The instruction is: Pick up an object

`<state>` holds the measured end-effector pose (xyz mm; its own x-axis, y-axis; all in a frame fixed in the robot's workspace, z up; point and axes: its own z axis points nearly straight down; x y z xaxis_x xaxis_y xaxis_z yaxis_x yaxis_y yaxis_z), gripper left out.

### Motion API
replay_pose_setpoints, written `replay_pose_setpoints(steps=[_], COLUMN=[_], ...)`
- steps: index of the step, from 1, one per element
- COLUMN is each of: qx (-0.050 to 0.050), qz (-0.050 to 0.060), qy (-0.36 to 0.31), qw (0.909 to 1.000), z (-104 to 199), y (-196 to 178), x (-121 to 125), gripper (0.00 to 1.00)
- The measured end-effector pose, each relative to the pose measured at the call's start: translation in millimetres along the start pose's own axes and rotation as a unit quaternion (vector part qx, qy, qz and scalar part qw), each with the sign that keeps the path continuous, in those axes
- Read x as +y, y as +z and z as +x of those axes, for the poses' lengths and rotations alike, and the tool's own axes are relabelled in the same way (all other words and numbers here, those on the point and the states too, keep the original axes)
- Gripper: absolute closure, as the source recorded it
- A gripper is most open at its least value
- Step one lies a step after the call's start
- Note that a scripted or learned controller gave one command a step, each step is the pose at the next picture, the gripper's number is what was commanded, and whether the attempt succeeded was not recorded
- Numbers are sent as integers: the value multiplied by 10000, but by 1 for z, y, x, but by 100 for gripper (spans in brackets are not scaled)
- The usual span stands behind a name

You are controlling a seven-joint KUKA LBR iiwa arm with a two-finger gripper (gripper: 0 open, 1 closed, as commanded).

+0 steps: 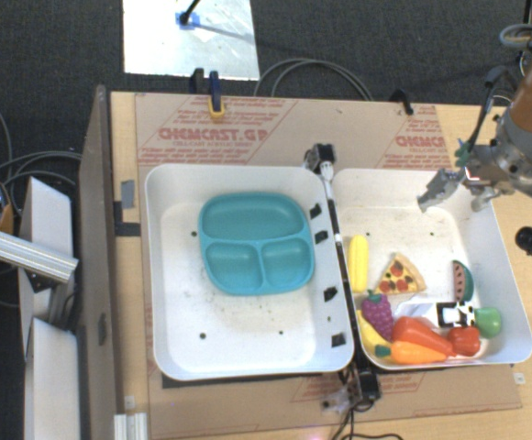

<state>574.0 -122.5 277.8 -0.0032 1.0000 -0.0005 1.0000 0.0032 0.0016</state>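
Bright even light, soft shadows, slightly blurred detail

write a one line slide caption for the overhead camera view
Gripper hovers open above the right bin, toy foods heaped in its near corner; a teal divided plate sits in the left bin.

End effector (460, 188) hangs over right bin's (509, 273) upper right part, fingers spread, nothing between them. Toy food crowds that bin's lower half: corn cob (359, 262), pizza slice (400, 277), purple grapes (377, 315), banana (370, 334), carrot (416, 342), watermelon wedge (461, 280), green fruit (487, 320). Left bin (170, 273) holds teal divided plate (255, 243). Both bins sit side by side on cardboard-covered worktop (275, 126).
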Motion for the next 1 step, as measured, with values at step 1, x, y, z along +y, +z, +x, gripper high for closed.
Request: replay_pose_setpoints(steps=[1], qx=[16], qz=[59], qy=[29], qw=[10000], z=[-8], y=[90], x=[-81], gripper=[0])
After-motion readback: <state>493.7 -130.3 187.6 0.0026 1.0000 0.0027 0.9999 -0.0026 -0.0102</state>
